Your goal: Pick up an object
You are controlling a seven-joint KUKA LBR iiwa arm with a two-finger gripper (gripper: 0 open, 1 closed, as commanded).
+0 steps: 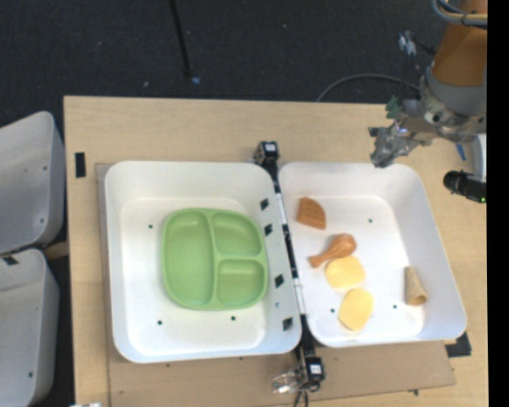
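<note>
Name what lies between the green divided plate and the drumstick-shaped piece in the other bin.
In the camera view, between the green plate and the drumstick lie bare white bin floor and the two bins' adjoining rims with their black clips; no other item.

The setting reads as a robotics lab: a plain wooden table stands on dark carpet-like flooring and carries two shallow white bins joined side by side with clips, one holding a green divided plate and the other toy food pieces, while a grey and orange industrial arm trailing loose cables reaches in
</note>
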